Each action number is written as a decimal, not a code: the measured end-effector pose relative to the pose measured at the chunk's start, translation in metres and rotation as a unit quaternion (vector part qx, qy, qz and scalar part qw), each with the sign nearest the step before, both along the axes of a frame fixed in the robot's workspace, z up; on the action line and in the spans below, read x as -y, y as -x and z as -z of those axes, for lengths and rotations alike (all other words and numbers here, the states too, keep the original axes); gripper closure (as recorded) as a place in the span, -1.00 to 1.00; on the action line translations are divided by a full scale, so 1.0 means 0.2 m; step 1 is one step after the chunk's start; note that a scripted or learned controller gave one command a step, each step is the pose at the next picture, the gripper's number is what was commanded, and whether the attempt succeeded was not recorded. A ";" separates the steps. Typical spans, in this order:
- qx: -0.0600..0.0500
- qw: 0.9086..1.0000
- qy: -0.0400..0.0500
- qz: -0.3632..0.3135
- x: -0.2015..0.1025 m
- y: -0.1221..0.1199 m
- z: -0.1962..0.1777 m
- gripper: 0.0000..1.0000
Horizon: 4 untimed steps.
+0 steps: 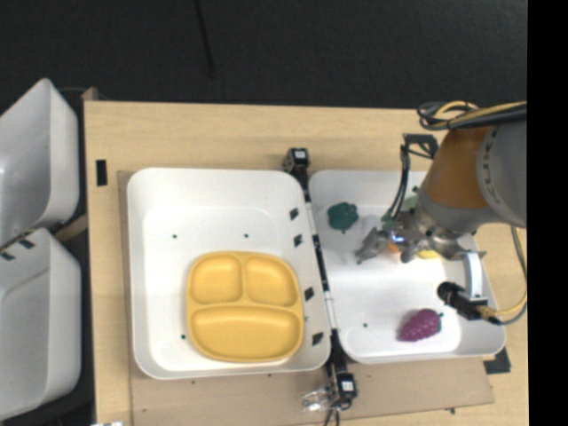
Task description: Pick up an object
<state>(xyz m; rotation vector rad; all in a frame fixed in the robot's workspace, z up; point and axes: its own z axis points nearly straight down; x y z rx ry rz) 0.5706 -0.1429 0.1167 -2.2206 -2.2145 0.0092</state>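
Purple obj (419,325) in rt bin (373,349); gripper (383,244) blurry, grip state unclear, maybe empty.

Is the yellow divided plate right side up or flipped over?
Right side up: the yellow plate in the left bin shows three hollow compartments facing upward.

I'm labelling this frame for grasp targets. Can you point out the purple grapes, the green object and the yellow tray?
purple grapes (419,325): camera view, middle of the bunch.
green object (343,215): camera view, centre of its top.
yellow tray (244,332): camera view, floor of the large front compartment.
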 end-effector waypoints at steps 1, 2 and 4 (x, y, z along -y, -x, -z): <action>0.001 1.000 0.000 0.000 0.01 0.00 0.10 -1.00; 0.001 1.000 -0.001 0.002 0.01 0.00 0.06 1.00; 0.005 1.000 0.000 -0.003 0.07 -0.05 -0.47 1.00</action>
